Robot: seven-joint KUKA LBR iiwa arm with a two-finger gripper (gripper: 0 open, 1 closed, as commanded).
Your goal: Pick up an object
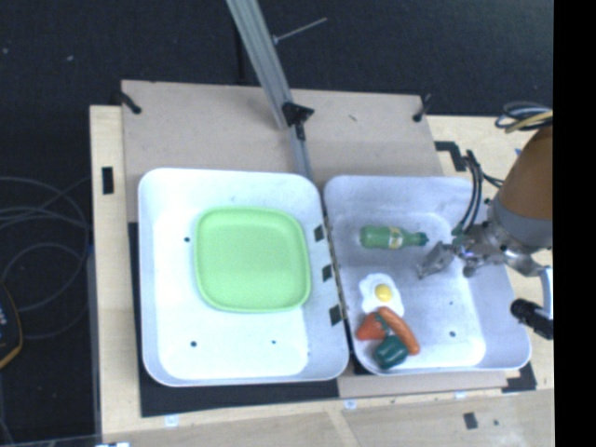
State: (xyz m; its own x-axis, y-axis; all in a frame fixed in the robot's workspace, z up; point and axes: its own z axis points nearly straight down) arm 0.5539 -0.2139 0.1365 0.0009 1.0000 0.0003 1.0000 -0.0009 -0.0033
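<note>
The table [112,361] under me is pale wood and takes up most of the frame, with a brown board across its upper middle. On it, at lower left, sits the left bin [168,343], white and shallow, and inside it lies a green plate [251,259], flat, with rounded corners, set toward the bin's upper middle. Touching that bin along its inner edge is the right bin [484,333], at lower right of the frame. My arm [531,189] comes in from the right edge at mid height, the orange band showing above the grey wrist, and it leans down and leftward over the right bin's upper right part. My tool [433,264] hangs at the end of it, pointing toward the bin's middle, just right of a green bottle [391,238] that lies on its side in the bin's upper part; nothing sits between the fingers, and whether they are spread or closed I cannot tell. Below the bottle lies a fried egg [381,294], then a red-orange piece [386,322] and a dark green piece [392,350], bunched near the bin's lower left corner.
</note>
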